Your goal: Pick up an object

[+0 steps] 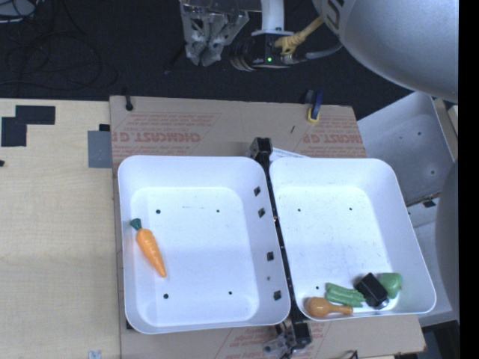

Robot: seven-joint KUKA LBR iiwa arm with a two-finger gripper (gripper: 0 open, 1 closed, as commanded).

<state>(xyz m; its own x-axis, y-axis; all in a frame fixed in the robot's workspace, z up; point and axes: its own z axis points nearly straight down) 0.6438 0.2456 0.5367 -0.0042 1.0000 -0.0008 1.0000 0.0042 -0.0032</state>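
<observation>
Carrot (150, 251) is the easiest candidate for this pick: an orange toy with a green stub at its top end, it lies flat and slightly slanted on the floor of the left bin (187, 169), close to that bin's left wall and with nothing else around it. Lying alone like that, it offers open room on its right side for a descent, though the nearby wall may crowd one finger, so a grip across its narrow width looks the better bet. The right bin (337, 172) holds the other options, all bunched into the near right corner: a tan pear-shaped piece (326, 307), a green pod-like vegetable (344, 295), a black block (372, 289) and a lighter green item (390, 282) behind it. These touch or overlap one another and press against the bin's wall, so taking any one of them probably risks nudging its neighbours or catching the rim. The two bins sit side by side, joined by a dark clip strip (271, 230), on a brown cardboard sheet (224, 129) over the pale wooden table (52, 223). The hand (212, 32) hangs high at the far edge, above the dark area beyond the cardboard, well apart from every object and holding nothing; whether its fingers are spread or pressed together I cannot tell from this angle. The grey arm (404, 28) looms across the upper right corner.
</observation>
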